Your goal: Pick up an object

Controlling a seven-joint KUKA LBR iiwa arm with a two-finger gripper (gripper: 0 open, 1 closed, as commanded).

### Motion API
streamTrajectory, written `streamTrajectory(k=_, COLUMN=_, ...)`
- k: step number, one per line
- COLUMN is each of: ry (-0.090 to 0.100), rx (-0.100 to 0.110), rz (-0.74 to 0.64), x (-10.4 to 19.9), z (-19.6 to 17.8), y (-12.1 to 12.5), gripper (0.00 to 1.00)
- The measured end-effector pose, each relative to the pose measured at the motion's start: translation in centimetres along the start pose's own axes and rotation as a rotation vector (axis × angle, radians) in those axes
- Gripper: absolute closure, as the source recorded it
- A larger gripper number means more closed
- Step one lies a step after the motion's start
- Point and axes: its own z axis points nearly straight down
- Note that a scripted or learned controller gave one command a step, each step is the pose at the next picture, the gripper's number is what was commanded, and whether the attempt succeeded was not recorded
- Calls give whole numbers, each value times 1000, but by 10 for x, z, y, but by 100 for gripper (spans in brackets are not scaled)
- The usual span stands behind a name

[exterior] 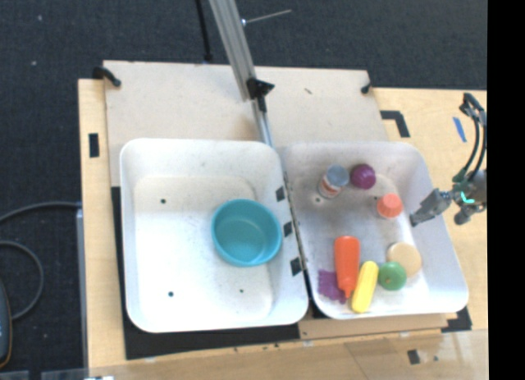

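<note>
Gripper (428, 206) dark and small over the right bin's (439, 243) rim; too blurred to tell how wide it stands or whether anything is in it. Just beside its tip, inward: small orange-red piece (390, 205), the likeliest target. Nearby, toward the camera: beige round (404, 257), green ball (392, 276). Best to centre over the orange-red piece, descend straight, and keep off the bin wall.

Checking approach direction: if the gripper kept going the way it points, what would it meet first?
The gripper points left into the right bin; probably the small orange object first, though its height above it is unclear.
</note>
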Motion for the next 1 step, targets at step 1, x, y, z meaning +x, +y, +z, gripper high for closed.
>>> streamTrajectory(k=1, ry=-1, rx=6, rz=5, x=6, z=45, y=1, gripper=0)
